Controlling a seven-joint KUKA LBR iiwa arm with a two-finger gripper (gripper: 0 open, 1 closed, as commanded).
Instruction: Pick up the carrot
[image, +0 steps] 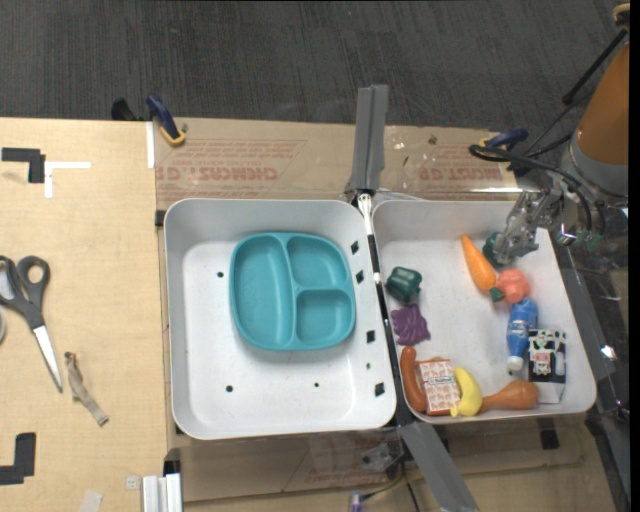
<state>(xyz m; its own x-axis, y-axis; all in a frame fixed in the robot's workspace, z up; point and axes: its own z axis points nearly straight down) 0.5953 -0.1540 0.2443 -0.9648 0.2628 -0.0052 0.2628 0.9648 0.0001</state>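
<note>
Carrot (478, 263) just beside gripper (520, 228).

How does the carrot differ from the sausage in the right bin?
The carrot is orange and tapers to a point; the sausage is red-brown and rounded. The carrot lies near the bin's far side beside the gripper, while the sausage lies at the near left, against a small box. Both are long, slim and lie flat in the right bin.

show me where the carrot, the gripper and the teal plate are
carrot (478, 264): camera view, middle of its orange body.
gripper (518, 236): camera view, between its fingertips.
teal plate (262, 283): camera view, floor of its large compartment.
</note>
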